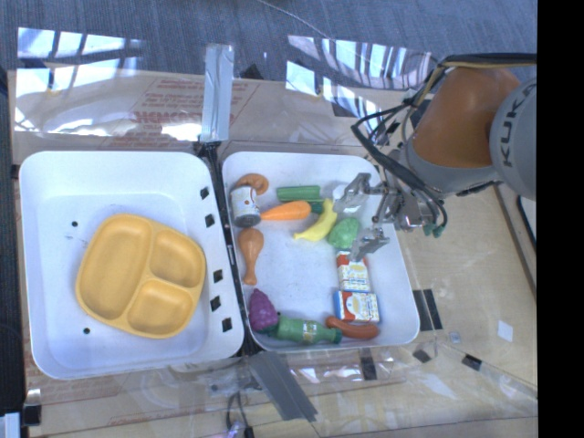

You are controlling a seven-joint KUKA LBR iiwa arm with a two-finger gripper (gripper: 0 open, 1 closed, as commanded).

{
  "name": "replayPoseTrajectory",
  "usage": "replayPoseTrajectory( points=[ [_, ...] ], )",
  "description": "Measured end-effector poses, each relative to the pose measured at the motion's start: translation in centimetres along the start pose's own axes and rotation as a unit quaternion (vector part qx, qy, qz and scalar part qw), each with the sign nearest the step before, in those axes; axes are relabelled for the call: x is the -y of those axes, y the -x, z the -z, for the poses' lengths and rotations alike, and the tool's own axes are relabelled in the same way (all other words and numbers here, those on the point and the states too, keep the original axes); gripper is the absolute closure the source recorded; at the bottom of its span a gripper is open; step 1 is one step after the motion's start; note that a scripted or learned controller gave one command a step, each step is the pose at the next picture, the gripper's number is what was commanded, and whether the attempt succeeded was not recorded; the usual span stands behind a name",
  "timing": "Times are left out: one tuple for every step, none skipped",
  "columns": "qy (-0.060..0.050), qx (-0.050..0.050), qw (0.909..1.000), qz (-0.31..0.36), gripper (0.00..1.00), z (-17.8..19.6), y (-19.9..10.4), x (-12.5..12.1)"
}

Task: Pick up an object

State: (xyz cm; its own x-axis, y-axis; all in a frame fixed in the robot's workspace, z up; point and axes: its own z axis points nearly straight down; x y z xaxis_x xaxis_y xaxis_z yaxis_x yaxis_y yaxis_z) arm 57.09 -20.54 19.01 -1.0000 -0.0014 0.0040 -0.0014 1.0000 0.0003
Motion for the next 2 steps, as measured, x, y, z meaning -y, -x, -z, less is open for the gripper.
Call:
replayPoseTrajectory(
  points=[
    [0.000,0.002,0.9947,-0.103,0.00,-9.95,2.62,-0.72],
    [0.000,0.002,0.9951,-0.098,1.00,-9.01,2.84,-0.97]
  ],
)
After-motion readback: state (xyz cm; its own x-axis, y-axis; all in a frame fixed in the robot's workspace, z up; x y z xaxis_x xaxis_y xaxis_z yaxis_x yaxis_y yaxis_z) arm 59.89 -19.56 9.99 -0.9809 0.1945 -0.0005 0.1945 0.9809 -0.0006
